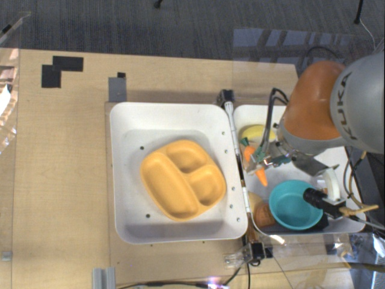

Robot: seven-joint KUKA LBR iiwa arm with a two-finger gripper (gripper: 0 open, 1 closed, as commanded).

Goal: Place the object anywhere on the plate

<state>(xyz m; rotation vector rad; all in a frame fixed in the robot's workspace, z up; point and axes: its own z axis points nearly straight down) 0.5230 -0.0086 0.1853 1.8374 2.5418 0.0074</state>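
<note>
bench (66, 161): pale wood-look top, matte, flat; black tape marks at its upper left.
left bin (129, 221): shallow white tray, smooth plastic, rounded corners.
plate (182, 178): yellow-orange, glossy plastic, rounded outline, split into three compartments; lies in the middle of the left bin with nothing on it.
carrot (255, 166): small orange toy piece with a green top, tapered; in the right bin beside the dividing wall, just under the gripper. Taken to be the task's object, not certain.
right bin (337, 155): same white tray; also holds a yellow rounded item (252, 131), a teal bowl (293, 205), smooth and round, and a brown textured lump (262, 214).
gripper (267, 158): low over the carrot; fingers' state: cannot tell, hidden under the wrist.
step: pick phase in the right bin, judged; object not yet on the plate.
next move: secure the grasp, lift over the wall, travel left, release above the plate.
</note>
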